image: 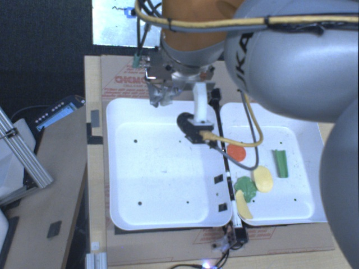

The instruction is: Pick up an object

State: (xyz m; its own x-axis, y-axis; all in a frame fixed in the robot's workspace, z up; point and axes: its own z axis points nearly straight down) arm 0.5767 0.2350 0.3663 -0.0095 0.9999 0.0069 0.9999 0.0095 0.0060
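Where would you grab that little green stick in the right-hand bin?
Probably across the middle of the green stick, coming straight down from above. It lies flat with its long axis running up and down the view and space on both long sides, so fingers could close across its narrow width.

Fixed overhead camera, slanting down on bins (pixel 168 217)

Bright, even light from above; the two white bins (pixel 168 206) come close to washing out, with little texture left on their floors. Shadows are soft and short. The grey arm (pixel 291 55), near the lens, is large and slightly blurred, with a mild sheen on its orange band (pixel 202 10). The dark backdrop at left goes almost black. The picture is a little soft and grainy throughout
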